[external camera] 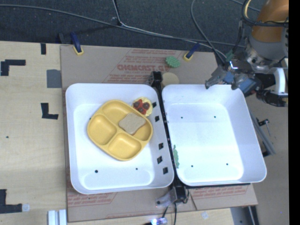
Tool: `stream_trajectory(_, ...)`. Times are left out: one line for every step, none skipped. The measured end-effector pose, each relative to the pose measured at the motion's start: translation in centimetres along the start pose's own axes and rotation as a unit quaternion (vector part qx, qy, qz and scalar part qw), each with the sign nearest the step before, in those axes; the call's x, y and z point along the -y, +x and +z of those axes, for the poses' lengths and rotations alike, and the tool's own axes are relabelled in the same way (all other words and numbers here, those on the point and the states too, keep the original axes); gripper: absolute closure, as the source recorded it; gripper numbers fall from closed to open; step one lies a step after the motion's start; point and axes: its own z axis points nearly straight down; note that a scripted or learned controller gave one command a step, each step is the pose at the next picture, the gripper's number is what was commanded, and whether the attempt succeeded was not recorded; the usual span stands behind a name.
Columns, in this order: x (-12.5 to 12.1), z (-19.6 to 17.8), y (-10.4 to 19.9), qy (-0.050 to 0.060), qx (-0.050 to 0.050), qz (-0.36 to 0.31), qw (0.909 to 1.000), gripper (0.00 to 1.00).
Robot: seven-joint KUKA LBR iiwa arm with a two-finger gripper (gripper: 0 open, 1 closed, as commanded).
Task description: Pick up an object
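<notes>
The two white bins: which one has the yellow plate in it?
The left bin, farther from the hand. A yellow divided plate lies in it; the right bin has none.

a yellow divided plate [119,130] lies flat in the left bin [79,172], turned at an angle; a tan slice of bread [131,123] rests on it; a small red-and-yellow piece [143,105] touches its upper rim
</notes>
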Motion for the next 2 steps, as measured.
stream_trajectory(-0.2, -0.8, 0.0, -0.006, 0.001, -0.002, 1.0, 0.0)
stream_trajectory(-0.8, 3.8, 0.3, -0.004, 0.001, -0.002, 1.0, 0.0)
